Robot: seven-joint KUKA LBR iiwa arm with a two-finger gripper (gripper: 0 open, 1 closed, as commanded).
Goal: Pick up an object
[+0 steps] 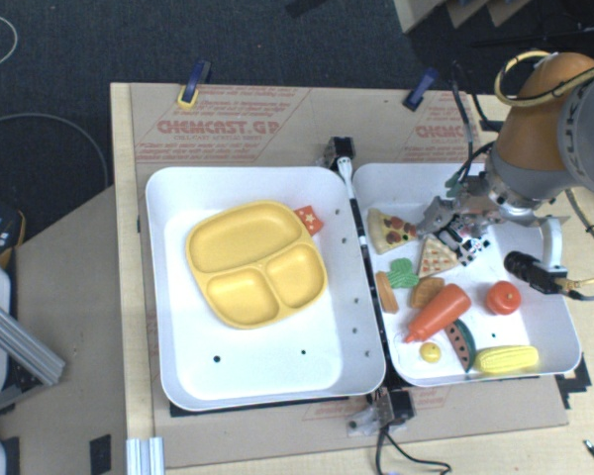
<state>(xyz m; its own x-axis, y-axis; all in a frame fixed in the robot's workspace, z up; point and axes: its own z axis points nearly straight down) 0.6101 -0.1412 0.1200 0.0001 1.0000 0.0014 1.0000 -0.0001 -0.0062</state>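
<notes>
My tool [453,228] hangs low in the right bin [564,317], in its upper middle, just above the toy pizza slice [437,256] and beside the second pizza piece [390,230]. I cannot tell how far the tool is open, nor whether anything sits in it; dark hardware and cabling hide the tip. Judged step: approach and descent for a grasp, nothing lifted yet. Nearest candidate is the pizza slice, a flat wedge lying with its narrow point toward the bin's near side and its crust edge up toward the tool; its long axis runs roughly near-to-far, slightly slanted. Other pieces in the same bin: carrot [439,312], long axis diagonal, thick end upper right; tomato [503,298]; corn cob [506,360] lying left-right along the near wall; a small green piece [404,272]. The left bin [168,265] holds the yellow divided plate [255,263] with a small red-orange block [309,220] touching its far-right rim. Next move, as I judge it: settle straight down over the wedge, closing across its short width. Risk: a flat piece gives little to bite.
</notes>
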